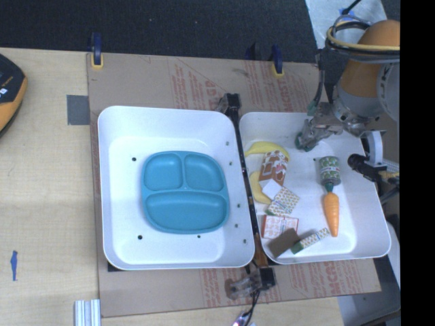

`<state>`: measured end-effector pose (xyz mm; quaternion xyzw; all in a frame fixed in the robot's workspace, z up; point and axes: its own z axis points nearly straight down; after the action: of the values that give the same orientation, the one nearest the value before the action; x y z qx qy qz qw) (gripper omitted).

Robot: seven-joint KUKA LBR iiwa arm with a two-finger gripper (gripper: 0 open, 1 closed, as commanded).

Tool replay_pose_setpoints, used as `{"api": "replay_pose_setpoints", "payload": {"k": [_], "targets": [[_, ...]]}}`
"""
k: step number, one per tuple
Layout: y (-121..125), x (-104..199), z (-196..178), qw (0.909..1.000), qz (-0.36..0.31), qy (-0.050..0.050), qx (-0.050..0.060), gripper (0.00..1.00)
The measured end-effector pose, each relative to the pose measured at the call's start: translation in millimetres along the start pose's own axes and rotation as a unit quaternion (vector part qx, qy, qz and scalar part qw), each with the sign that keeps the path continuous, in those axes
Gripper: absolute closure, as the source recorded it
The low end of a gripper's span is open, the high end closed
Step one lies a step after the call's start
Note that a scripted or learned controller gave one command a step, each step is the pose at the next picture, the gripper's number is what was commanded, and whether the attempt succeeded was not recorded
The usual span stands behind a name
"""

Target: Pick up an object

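Jaws [307,140] sit low in the far part of the right bin [370,240], w/ the grey arm [360,80] coming in from the right. Nothing visible betw. the fingers; can't tell if they're open or closed – too small and dark to read.

Nearest things to the jaws: small green-and-grey bottle [329,170], just toward the camera and a bit right, apart from the fingertips. Carrot [331,212] lies right below the bottle, green end up by the bottle, tip pointing to the near wall. Banana [262,148] is left of the jaws, curved along the bin's left side, near but not touching them.

Rest of right bin: red-and-white carton [274,166] lying over the banana, patterned sachet [284,200] below it, red-and-white packet [279,226] under that, brown block [281,240] at the near-left corner, and a marker-like stick [311,240] w/ green tip beside the block, slanted toward the carrot's tip.

Left bin [115,240]: one blue divided plate [185,191], 3 compartments, sitting about centre, flat.

Both bins rest side by side on a cardboard sheet [170,80] on the counter [41,216], clamped at the far edge w/ blue clips [97,49]. Yellow-and-black object [8,90] at the counter's left edge, cut off.
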<state>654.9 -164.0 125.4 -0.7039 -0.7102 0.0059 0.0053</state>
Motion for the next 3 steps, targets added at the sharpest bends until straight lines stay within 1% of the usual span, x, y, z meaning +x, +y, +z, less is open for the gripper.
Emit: {"api": "replay_pose_setpoints", "payload": {"k": [1,2,3], "targets": [[1,0,0,1.0,0.0,0.0,-0.002,0.0],[1,-1,-12,1.0,-0.001,-0.001,-0.001,1.0],[1,-1,-11,1.0,-0.001,-0.001,-0.001,0.0]]}}
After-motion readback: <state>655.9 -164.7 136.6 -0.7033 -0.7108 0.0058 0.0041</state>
